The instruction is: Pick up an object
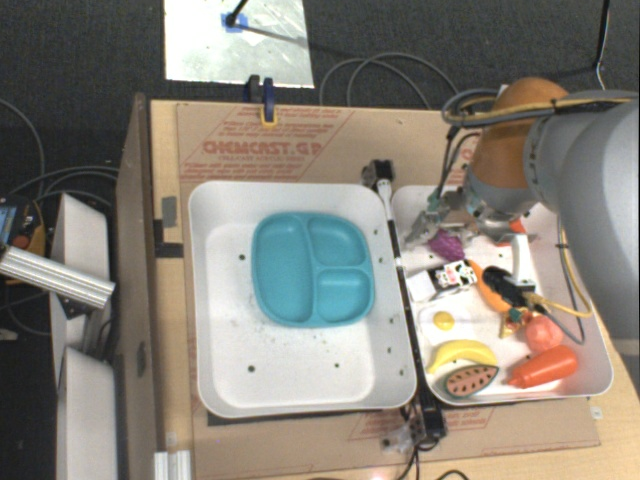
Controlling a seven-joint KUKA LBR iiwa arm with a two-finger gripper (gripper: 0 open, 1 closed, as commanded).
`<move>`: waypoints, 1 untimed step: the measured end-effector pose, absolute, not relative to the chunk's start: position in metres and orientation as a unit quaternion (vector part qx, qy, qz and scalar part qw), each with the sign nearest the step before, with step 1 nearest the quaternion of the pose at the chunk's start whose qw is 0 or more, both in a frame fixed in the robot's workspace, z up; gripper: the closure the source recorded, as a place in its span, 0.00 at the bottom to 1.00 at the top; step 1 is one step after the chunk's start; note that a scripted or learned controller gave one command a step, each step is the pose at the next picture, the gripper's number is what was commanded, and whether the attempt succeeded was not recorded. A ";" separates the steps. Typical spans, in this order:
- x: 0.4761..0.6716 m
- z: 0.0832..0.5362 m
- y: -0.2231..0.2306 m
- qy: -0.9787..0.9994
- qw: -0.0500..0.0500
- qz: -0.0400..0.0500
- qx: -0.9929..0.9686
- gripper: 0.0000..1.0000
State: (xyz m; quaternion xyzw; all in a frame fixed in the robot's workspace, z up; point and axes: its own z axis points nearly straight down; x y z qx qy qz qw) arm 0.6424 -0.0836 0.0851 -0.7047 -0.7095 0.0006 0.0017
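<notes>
Nearest me, along the right bin's (600, 373) front edge, I see a watermelon slice (464, 379), a banana (462, 353) and a carrot (543, 366). Toward its back edge, my gripper (447, 218) hangs just above a purple object (447, 241); I cannot tell its finger state. Left bin (215, 298) carries a teal plate (311, 269).

Two bins, one plate, a handful of toy foods

Two shallow white bins (215, 298) (600, 368); one teal divided plastic plate (312, 270); at lower right one yellow banana (462, 352), one watermelon slice (468, 379), one orange carrot (543, 366), one purple piece (446, 242).
</notes>
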 end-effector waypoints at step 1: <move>0.645 0.100 -0.085 -0.710 -0.001 -0.001 -0.705 1.00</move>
